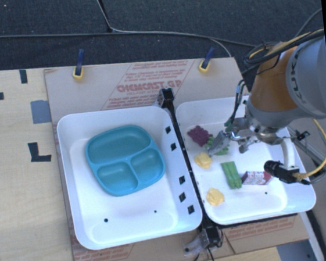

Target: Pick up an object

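Note:
My gripper [227, 139] hangs low over the right bin [294, 202], near its upper middle. A small green-grey piece [217, 146] lies right at the gripper's tip; whether it is gripped cannot be made out. A purple bunch [198, 134] sits just left of the gripper. Below it lie a yellow piece [202, 160], a green bar [231, 174], a second yellow piece [215, 196] and a small red-and-white packet [253, 177].
The left bin [83, 224] holds a blue divided plate [125, 159]. A black divider [181, 166] runs between the two bins. The arm's grey body and orange band [275, 88] cover the right bin's far right corner, with cables [308, 169] trailing beside it.

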